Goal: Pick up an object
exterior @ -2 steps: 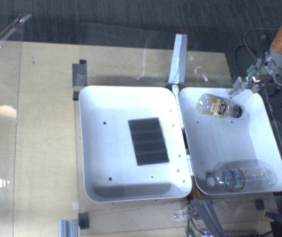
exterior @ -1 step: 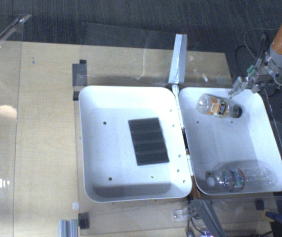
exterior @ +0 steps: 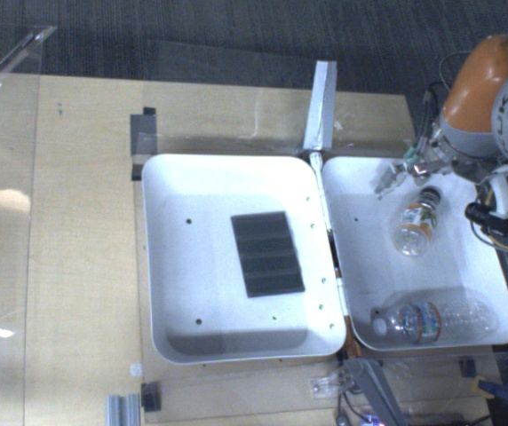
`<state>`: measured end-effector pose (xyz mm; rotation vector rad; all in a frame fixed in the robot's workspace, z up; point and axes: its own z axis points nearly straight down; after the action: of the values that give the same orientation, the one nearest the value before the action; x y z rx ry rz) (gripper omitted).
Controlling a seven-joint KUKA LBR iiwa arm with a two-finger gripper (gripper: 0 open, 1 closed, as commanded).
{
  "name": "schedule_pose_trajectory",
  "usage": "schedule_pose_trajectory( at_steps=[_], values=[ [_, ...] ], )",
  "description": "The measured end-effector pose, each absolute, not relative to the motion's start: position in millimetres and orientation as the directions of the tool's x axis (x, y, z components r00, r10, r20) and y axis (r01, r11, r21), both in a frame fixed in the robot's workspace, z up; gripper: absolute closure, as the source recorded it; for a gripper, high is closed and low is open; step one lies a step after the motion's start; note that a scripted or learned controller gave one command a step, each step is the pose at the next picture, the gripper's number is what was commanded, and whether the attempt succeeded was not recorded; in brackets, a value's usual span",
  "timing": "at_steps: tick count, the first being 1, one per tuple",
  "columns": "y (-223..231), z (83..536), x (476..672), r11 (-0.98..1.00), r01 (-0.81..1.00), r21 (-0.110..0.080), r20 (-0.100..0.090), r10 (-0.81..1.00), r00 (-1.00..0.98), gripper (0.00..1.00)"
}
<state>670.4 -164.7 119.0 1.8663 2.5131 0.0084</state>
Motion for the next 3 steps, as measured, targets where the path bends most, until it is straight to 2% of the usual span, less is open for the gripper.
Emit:
schedule_pose_trajectory(
  at_steps=[1, 2, 3],
  values=[
    [-188, 88, 614.9, 0.344, 0.939, 0.01, -0.003, 0.939, -0.344, 0.0],
    [-188, 102, 617.9, 0.342, 0.939, 0.019, -0.007, 0.94, -0.342, 1.0],
    [-188, 102, 617.9, 0.342, 0.939, 0.019, -0.007, 0.94, -0.342, 0.0]
  ],
)
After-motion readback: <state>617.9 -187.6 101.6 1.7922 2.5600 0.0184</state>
